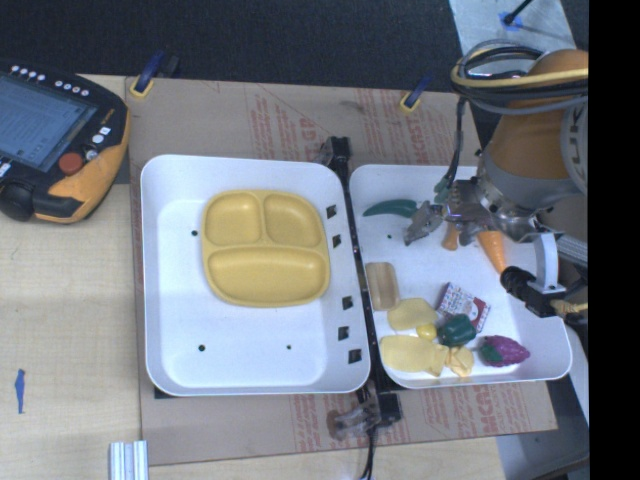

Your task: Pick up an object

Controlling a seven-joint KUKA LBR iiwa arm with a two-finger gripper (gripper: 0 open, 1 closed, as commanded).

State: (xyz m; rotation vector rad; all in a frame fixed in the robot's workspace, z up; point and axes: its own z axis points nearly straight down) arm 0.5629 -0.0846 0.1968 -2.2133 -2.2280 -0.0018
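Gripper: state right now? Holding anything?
Gripper: over the right bin, near the green pepper and the orange carrot. Open or closed cannot be told from this view; nothing visibly held.

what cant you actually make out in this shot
- Gripper, camera view: small and dark over the right bin; finger state unreadable.
- Carrot: its upper end is covered by the arm.
- Small packet: print too small to read.
- Arm: cut off by the right edge.
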